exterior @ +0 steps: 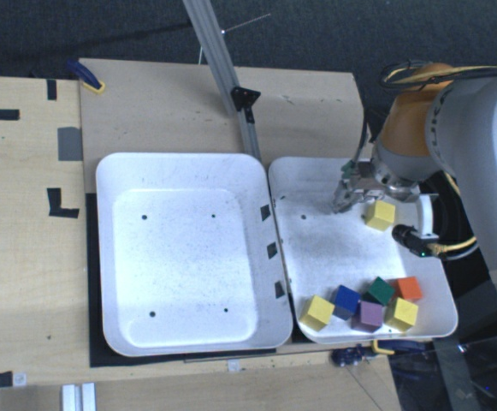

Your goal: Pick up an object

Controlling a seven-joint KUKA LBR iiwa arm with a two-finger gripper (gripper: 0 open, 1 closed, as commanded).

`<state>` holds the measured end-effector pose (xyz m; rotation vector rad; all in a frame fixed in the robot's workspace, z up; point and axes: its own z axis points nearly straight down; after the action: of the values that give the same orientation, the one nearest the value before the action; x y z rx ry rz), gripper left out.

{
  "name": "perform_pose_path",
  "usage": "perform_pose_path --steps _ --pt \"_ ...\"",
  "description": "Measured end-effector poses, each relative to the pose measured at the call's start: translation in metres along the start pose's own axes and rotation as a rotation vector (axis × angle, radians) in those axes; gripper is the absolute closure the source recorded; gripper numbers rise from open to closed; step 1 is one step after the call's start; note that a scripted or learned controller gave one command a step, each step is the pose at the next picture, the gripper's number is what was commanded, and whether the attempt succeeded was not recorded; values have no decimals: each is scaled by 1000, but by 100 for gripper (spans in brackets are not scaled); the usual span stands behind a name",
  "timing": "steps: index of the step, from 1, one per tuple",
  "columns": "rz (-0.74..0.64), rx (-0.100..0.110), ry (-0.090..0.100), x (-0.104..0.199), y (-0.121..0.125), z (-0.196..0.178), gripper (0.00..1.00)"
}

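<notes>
A wooden bench (26,255) holds two shallow white bins side by side, seen from above at a slant. Nearest the camera, along the front edge of the right bin (316,255), six small blocks sit clustered: a yellow block (318,312), a blue block (346,300), a purple block (370,315), a green block (380,291), another yellow one (404,314) and an orange block (409,288). Farther back in the same bin, a lone yellow cube (380,216) lies just beside the gripper (347,200), which is low over the bin floor; whether its fingers are apart or together cannot be told. The left bin (180,255) sits alongside. A grey metal pole (218,50) slants across the back.
</notes>
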<state>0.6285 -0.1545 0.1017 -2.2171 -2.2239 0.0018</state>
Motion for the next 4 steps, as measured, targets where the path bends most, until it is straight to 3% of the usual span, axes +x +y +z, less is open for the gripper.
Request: perform_pose_path --steps 2,4 --pt "1 -7 -2 1 6 -117 100" --pt "-4 -1 2 109 -7 -117 100"
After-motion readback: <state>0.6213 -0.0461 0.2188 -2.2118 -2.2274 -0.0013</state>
